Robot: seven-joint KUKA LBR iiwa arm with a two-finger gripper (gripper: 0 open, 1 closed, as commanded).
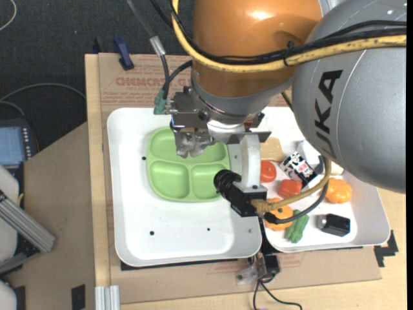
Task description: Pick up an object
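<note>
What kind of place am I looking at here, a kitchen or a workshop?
Most likely a robotics lab bench. A grey and orange arm reaches over two white bins: one holds a green divided plate, the other toy food such as a red tomato.

Setting: robotics laboratory test bench, not a domestic or retail space. Evidence: large grey industrial arm (348, 89) with orange band, loose black and yellow cabling (258, 57) draped over it; two shallow white bins (129, 173) set side by side on a brown board (103, 237) printed with red lettering; aluminium framing (26, 228) at the lower left and a small lit screen (11, 144) at the left edge, over dark carpet. Contents are toy-like plastic props, including a green divided tray (177, 176).
</note>
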